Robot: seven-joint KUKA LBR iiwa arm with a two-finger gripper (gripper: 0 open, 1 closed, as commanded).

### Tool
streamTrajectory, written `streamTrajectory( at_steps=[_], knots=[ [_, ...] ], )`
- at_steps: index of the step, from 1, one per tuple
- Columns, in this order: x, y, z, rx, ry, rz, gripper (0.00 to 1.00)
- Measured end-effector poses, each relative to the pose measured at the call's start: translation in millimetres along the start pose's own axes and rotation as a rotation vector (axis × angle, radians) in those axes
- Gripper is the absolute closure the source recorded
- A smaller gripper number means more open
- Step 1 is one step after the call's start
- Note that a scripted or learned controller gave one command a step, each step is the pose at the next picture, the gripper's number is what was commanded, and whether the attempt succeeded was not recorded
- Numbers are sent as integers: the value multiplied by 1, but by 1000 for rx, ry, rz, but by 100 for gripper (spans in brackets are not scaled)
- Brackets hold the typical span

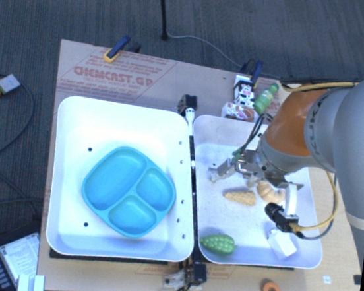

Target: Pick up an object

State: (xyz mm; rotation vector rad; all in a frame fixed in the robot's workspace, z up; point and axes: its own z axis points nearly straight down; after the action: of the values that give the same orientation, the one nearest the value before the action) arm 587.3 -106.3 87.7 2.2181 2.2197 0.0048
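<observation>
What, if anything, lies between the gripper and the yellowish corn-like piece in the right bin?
Nothing visible does. The gripper hangs over the right bin, and the yellowish corn-like piece lies just below and right of it in the picture, with bare white floor between. The green object sits well nearer the front rim.

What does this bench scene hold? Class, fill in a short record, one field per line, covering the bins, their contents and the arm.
left bin: holds a blue tray with three compartments
right bin: holds a green toy near its front edge, a tan toy mid-bin
arm: reaches in from the right, over the right bin
gripper: low, left of the tan toy
held: nothing seen between the fingers
</observation>
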Motion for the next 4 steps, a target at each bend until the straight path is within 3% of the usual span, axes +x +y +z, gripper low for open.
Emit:
streamTrajectory(
  at_steps=[1,2,3,4],
  knots=[
    [-2,1,-10,-3,-4,1,100],
    [-46,-5,-39,5,-1,2,100],
    [-34,-12,-58,5,1,0,100],
    [47,35,-133,3,1,-2,100]
  ],
)
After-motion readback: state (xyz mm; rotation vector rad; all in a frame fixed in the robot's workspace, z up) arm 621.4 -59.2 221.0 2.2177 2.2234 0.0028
